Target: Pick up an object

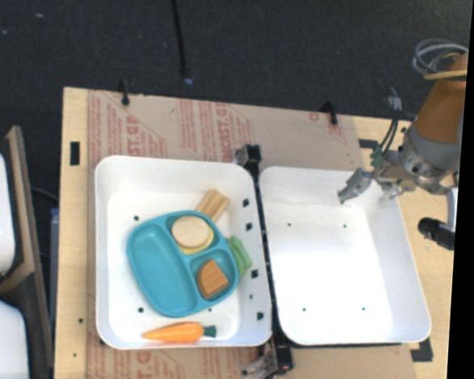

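My gripper hangs at the upper right of the frame, over the far edge of the right bin, jaws apart and holding nothing. The carrot lies at the lower left, in the left bin beside the blue tray. It lies close to the wall, so I think one finger could hit the rim and push it away.

We see a blue tray in the bin left of the claw, well apart from it, holding a round biscuit and brown toast; a carrot lies below the tray, farthest from the claw.
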`<state>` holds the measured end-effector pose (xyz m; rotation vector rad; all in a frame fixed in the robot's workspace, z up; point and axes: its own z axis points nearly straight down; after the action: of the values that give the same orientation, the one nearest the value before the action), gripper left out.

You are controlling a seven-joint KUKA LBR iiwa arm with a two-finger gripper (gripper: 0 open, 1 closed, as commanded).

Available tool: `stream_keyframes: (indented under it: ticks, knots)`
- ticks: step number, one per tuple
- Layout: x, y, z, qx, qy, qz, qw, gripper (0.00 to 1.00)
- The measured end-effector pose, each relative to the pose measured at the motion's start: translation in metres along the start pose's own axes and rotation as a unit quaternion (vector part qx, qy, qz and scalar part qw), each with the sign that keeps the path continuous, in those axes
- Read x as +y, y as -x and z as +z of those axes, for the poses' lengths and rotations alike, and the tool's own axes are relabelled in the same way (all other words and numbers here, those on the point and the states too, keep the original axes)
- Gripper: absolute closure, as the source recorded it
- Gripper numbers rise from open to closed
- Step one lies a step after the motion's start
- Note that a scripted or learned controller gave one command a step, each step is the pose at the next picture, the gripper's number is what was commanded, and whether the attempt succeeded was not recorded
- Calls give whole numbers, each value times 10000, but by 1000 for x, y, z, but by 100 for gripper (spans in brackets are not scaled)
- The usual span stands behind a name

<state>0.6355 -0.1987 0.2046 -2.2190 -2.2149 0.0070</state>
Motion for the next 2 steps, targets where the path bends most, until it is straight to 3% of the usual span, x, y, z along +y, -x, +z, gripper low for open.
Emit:
stream_keyframes:
  ticks: [1, 2]
  knots:
    - [2, 0, -5, -8, 44, -6, 10000, 0]
    - [6, 1, 37, -8, 28, -9, 10000, 0]
